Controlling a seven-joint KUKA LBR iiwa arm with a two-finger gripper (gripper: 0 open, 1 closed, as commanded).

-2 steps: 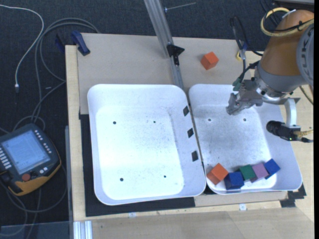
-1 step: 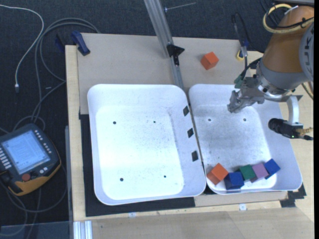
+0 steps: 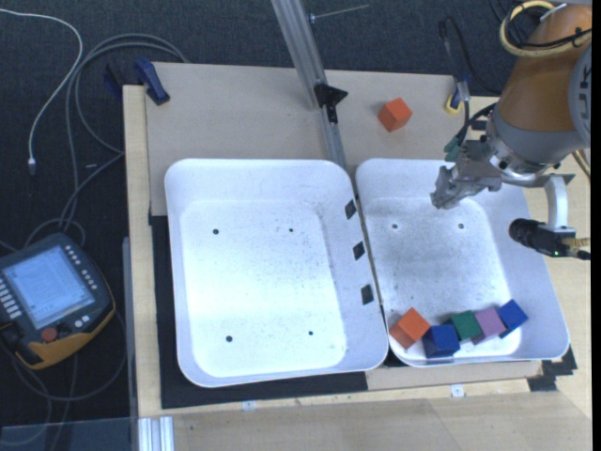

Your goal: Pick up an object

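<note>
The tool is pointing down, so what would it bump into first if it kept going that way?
Probably the bare floor of the right bin. The tool hangs over its upper part, far from the blocks along the near edge, though its height is hard to judge.

Nothing legible anywhere from up here, tbh. The grey handheld control pendant with the orange underside point(image 3: 52, 294), sitting on the floor to the side, has a lit pale-blue screen w/ rows of something on it, prob menu lines, but it's way too small and blurry to make out a single char. Buttons beside the screen are just pale specks, no symbols I can read. My orange-banded grey arm point(image 3: 545, 73) shows no brand mark or nr. Little coloured cubes are plain-faced, no letters or digits. White plastic bins: only dark specks and dots, no labels or stickers w/ print.
</note>
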